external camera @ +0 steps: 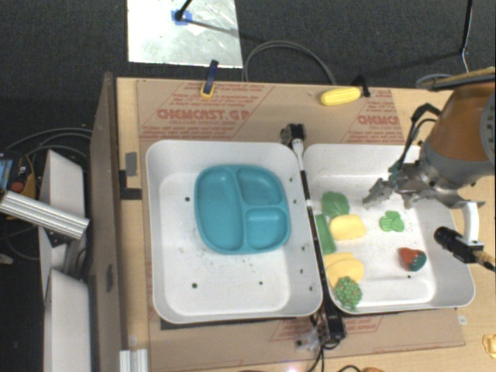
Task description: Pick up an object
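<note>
The right bin (456, 287) holds several toy foods. There is a green piece (335, 204), a yellow piece (347, 227), a long green piece (324, 235), a yellow slice (345, 268), a broccoli head (348, 292), a small green leafy piece (392, 223) and a red and teal piece (412, 259). My gripper (390, 200) hangs over the bin's back half, just behind the leafy piece. Its fingers stand spread and open with nothing between them.
The left bin (167, 289) holds a blue divided plate (240, 208). A yellow toy (339, 96) lies on the cardboard behind the bins. The grey arm with its orange band (461, 130) fills the right side, and a black fitting (453, 242) juts over the right bin's edge.
</note>
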### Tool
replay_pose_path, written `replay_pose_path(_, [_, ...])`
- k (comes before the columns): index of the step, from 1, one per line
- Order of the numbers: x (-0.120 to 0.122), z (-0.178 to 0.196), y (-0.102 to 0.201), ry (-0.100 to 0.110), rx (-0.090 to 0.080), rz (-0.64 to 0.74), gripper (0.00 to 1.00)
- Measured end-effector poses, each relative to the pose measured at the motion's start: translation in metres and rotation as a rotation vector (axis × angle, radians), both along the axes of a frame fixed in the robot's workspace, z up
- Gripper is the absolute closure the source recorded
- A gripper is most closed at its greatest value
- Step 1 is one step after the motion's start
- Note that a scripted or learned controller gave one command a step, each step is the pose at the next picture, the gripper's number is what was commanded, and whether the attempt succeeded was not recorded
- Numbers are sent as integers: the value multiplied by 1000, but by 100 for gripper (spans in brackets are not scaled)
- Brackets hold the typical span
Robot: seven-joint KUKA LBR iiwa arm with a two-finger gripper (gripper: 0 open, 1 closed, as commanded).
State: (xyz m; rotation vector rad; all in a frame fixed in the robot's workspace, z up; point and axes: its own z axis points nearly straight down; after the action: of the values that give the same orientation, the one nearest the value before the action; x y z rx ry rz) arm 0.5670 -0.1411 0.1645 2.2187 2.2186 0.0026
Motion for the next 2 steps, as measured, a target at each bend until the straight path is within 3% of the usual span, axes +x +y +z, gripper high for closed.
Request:
replay_pose_path(1, [-6,-36,60,6,4,9,0])
replay_pose_path(2, [8,-74,29,3,0,0,0])
